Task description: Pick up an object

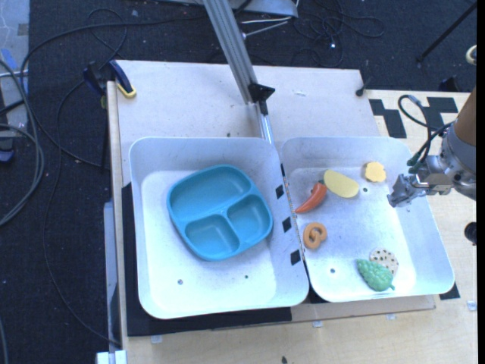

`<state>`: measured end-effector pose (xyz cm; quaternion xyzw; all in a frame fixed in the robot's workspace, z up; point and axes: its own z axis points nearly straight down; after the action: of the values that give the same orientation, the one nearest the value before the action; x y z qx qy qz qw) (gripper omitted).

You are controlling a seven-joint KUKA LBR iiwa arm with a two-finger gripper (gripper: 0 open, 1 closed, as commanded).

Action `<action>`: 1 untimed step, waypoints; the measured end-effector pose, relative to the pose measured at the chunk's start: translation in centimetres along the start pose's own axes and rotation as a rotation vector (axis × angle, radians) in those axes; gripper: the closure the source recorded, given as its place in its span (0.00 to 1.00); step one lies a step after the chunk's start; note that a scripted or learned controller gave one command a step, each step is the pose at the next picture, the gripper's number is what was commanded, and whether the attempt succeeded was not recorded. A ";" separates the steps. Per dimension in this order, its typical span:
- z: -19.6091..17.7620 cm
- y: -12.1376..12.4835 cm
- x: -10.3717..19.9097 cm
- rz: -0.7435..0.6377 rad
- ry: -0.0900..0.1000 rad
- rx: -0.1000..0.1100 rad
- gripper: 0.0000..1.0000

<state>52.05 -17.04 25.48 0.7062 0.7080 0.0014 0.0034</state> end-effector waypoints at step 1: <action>-0.6 -0.6 4.9 -0.005 0.004 0.006 1.00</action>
<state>51.38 -12.11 26.09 0.7046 0.7096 0.0008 -0.0002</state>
